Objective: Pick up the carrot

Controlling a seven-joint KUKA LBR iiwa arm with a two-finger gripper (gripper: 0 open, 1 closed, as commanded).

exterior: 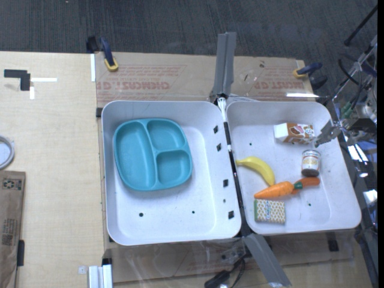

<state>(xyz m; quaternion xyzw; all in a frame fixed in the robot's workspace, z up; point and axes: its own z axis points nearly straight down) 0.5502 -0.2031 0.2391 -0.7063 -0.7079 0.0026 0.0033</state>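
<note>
Left bin: a blue divided plate (153, 155), far left of the gripper (332, 134).

Right bin (336, 218): a banana (258, 168) lies left of and below the gripper. The carrot (275, 191) lies on its side just under the banana, nearer the camera than the gripper, with a green packet (269, 211) close beneath it and a small jar (310, 162) near its leafy end.

Assessment: likely a light, rigid, smooth toy that may roll or slip. It is best taken across the thick orange mid-body, clear of the neighbours.

The gripper sits at the bin's right rim beside a carton (294, 133). Whether it is open or closed cannot be told.
</note>
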